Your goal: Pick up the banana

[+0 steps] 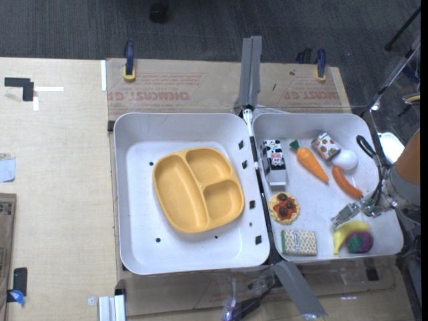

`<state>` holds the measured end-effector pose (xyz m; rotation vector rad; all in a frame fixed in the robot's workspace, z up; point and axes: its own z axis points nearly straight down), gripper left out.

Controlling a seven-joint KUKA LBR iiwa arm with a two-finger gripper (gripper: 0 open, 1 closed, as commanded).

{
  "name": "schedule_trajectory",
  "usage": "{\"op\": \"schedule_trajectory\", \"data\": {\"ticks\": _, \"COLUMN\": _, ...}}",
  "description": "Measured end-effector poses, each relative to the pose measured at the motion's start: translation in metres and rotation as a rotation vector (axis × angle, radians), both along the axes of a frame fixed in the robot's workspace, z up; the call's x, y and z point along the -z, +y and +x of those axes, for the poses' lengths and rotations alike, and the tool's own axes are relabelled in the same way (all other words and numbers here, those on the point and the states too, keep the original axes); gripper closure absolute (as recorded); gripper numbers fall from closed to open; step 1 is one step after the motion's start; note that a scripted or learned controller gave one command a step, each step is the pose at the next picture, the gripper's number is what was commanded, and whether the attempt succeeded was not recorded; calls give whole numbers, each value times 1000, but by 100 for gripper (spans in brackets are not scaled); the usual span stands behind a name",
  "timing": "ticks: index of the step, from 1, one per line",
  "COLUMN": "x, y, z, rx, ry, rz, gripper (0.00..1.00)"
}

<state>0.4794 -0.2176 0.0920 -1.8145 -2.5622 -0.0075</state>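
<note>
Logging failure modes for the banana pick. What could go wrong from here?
1. The banana lies against a purple fruit, so the gripper may catch or push that instead.
2. It sits near the right bin's front corner, so its wall may block a finger.
3. The sausage lies close behind the gripper and could get knocked.
</note>
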Motion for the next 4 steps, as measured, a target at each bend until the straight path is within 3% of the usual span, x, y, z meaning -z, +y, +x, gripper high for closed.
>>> {"op": "schedule_trajectory", "data": {"ticks": 1, "x": 1, "y": 23, "z": -2, "rx": 17, "ry": 3, "rz": -4, "gripper": 0}}
{"op": "schedule_trajectory", "data": {"ticks": 2, "x": 0, "y": 0, "z": 0, "rx": 38, "ry": 2, "rz": 1, "gripper": 0}}
{"op": "schedule_trajectory", "data": {"ticks": 3, "x": 1, "y": 17, "z": -2, "rx": -137, "ry": 2, "rz": -5, "gripper": 0}}
{"op": "schedule_trajectory", "data": {"ticks": 4, "x": -8, "y": 17, "z": -1, "rx": -137, "ry": 0, "rz": -6, "gripper": 100}}
